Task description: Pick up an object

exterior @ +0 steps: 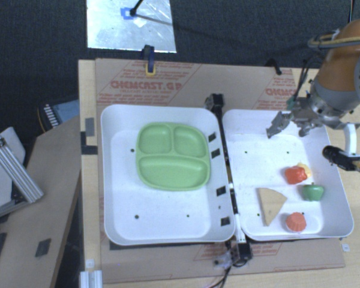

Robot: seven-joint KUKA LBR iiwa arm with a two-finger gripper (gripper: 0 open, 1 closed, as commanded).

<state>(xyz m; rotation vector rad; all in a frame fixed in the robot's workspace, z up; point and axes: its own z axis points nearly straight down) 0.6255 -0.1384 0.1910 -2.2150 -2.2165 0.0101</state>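
pincer [290, 123]: spread, holding nothing, above right bin's [252, 161] far edge | objects: red pieces [296, 174] [296, 221], green piece [312, 191], tan wedge [270, 204] in right bin's near half | green tray [171, 156] in left bin [117, 215]

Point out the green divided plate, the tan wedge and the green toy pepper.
green divided plate [171, 170], camera view, floor of its large front compartment.
tan wedge [270, 204], camera view, middle of its flat top.
green toy pepper [312, 192], camera view, its rounded body.

The bench [186, 80] bears 2 white bins, the left bin [117, 173] touching the right bin [255, 134].
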